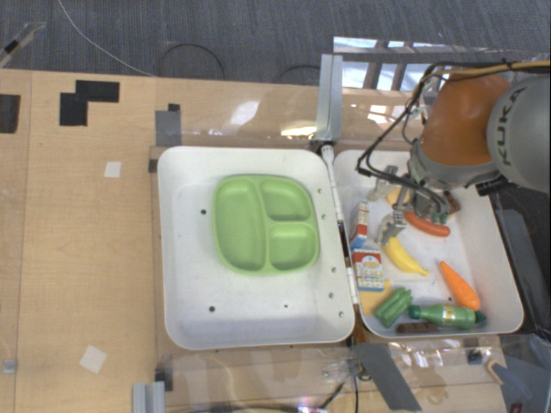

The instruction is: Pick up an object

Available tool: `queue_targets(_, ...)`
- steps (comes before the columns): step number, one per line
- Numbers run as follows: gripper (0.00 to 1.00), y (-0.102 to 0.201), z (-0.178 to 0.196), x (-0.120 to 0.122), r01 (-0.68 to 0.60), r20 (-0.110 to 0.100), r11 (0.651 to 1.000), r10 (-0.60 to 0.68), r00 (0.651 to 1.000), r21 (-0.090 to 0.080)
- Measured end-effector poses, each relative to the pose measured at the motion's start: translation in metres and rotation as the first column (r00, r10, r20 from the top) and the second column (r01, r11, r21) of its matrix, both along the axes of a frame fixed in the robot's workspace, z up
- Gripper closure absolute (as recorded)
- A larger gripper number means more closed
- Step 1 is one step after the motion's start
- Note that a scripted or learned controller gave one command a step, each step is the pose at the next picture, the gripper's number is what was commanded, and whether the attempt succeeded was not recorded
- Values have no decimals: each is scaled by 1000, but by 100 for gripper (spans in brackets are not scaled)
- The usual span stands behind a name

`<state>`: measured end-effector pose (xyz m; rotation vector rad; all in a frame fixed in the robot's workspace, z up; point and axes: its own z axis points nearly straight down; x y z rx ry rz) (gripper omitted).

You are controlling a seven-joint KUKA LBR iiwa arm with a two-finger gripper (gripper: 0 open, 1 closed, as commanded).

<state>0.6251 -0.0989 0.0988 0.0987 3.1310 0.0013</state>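
The camera view looks down at a slant on a light wooden bench (77, 256) bearing two shallow white bins side by side. The left white bin (185, 317), in the middle of the frame, holds a light green plastic plate with three compartments (264, 224) lying flat near its centre.

The right white bin (504, 304), at the right of the frame, holds a cluster of small toy foods. A yellow plastic banana (403, 255) lies at its centre, with a red sausage-shaped piece (428, 224) just above and to the right of it. An orange carrot (461, 286) lies toward the lower right, a green bottle (446, 316) rests along the lower edge, and a dark green vegetable piece (392, 305) sits just left of the bottle. A white and red carton (368, 262) lies by the bin's left wall.

The grey arm with its orange band (469, 119) reaches in from the upper right. Its two-finger gripper (415, 206) hangs low over the upper middle of the right bin, beside the red sausage; whether it is wide or narrow cannot be told, and nothing is seen held.
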Motion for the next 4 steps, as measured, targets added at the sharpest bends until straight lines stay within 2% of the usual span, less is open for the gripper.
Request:
queue_targets(1, 0, 15, -10, -25, 105, 8, 994, -105, 994, -1)
queue_targets(2, 100, 16, 2, -21, 100, 21, 995, -100, 995, 0)
queue_targets(3, 100, 2, -6, -105, 352, 19, 936, -352, 936, 8)
queue_targets(4, 100, 91, 147, -49, 220, 5, 975, -220, 975, 5)
